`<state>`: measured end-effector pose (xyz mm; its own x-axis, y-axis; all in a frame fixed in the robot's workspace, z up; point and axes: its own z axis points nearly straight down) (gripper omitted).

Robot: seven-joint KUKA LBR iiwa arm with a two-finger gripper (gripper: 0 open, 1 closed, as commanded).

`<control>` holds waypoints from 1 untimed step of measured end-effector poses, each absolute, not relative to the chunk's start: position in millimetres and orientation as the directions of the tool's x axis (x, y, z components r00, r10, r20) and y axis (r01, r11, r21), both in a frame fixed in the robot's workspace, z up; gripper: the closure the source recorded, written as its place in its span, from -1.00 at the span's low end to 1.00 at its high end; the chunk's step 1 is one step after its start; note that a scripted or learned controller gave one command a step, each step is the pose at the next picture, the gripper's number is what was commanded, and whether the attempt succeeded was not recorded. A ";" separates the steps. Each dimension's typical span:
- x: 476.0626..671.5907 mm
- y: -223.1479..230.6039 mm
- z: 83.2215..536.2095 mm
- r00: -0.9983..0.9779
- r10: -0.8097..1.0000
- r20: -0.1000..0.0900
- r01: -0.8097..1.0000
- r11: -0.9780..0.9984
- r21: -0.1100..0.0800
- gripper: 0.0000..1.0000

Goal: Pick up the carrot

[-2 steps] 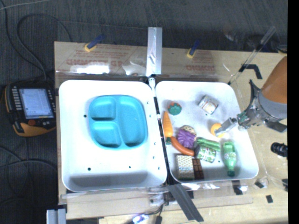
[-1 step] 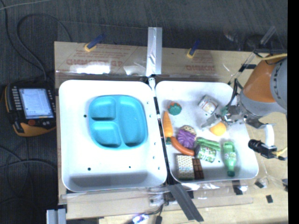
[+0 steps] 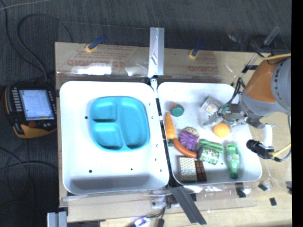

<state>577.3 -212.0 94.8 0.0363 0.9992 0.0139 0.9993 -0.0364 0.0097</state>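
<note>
1. You see two bins; the left bin (image 3: 71, 141) holds a blue tray (image 3: 118, 123).
2. The right bin (image 3: 189, 91) holds the carrot (image 3: 169, 126), lying against its left wall, near the tray.
3. Right of the carrot are a purple toy (image 3: 189, 139), a green bottle (image 3: 231, 161) and an orange ball (image 3: 221, 129).
4. The gripper (image 3: 222, 113) is just above the ball; whether it is wide or narrow, I cannot tell.

The arm (image 3: 270, 86) is running off the right edge, so its upper links are cut away. The gripper (image 3: 222, 112) is too small and blurred against the crumpled wrapper (image 3: 209, 105) for its fingers to be made out. The purple toy (image 3: 189, 139) is overlapping the hot dog (image 3: 185, 148), hiding part of it.
</note>
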 end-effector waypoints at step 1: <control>600.0 -190.8 118.8 0.252 0.968 -0.002 0.968 -0.252 -0.003 -1.00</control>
